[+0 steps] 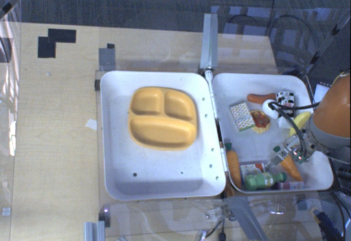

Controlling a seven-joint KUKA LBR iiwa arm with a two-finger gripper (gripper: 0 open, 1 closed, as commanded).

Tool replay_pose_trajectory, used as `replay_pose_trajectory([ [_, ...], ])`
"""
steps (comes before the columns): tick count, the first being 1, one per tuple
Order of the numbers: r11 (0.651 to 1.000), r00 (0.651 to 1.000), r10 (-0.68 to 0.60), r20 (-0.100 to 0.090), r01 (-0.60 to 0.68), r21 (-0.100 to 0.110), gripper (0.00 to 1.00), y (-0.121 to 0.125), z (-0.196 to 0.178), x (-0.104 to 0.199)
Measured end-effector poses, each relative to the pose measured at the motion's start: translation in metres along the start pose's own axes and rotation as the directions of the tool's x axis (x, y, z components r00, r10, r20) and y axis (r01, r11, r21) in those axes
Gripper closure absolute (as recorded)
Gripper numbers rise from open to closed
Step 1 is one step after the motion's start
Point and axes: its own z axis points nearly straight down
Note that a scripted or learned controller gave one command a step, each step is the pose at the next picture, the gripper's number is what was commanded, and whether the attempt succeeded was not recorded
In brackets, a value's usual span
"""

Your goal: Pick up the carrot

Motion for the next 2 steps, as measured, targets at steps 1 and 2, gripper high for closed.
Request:
replay_pose_trajectory([
  [1, 1.0, 1.0, 0.0, 0.005, 0.0, -0.006, 1.0, 0.003, -0.012, -0.002],
  [2, 0.993, 0.993, 0.122, -0.001, -0.122, 0.002, 1.0, 0.033, -0.107, -0.019],
])
